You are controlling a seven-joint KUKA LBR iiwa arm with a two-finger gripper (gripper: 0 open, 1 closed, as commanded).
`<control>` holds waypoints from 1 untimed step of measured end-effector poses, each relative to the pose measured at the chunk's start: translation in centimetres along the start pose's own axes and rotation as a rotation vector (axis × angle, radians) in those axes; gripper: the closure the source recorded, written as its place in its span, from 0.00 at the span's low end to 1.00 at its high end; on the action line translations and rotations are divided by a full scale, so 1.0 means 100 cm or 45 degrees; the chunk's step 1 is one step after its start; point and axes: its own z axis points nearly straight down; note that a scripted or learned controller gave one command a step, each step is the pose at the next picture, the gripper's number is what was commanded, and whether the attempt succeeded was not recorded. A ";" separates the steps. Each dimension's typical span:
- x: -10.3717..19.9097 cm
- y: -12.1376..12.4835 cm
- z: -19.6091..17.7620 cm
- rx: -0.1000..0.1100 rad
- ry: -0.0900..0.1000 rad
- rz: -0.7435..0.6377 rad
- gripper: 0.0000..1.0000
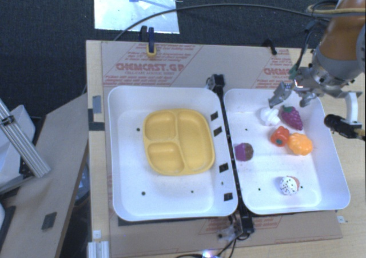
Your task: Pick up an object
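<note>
Grapes: purple toy bunch, right bin, far end, just beside white toy.
Gripper: mine, spread wide, fingers either side above grapes and white toy, holding nothing.
Nearby: orange pepper touching orange fruit.
Others: purple round toy near divider; white spotted ball near front.
Left bin: yellow sectioned tray.

Purple grape bunch lies in the right bin's far part, apparently touching a white piece.
</note>
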 end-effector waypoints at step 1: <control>0.000 0.002 -0.007 -0.014 -0.002 -0.003 0.00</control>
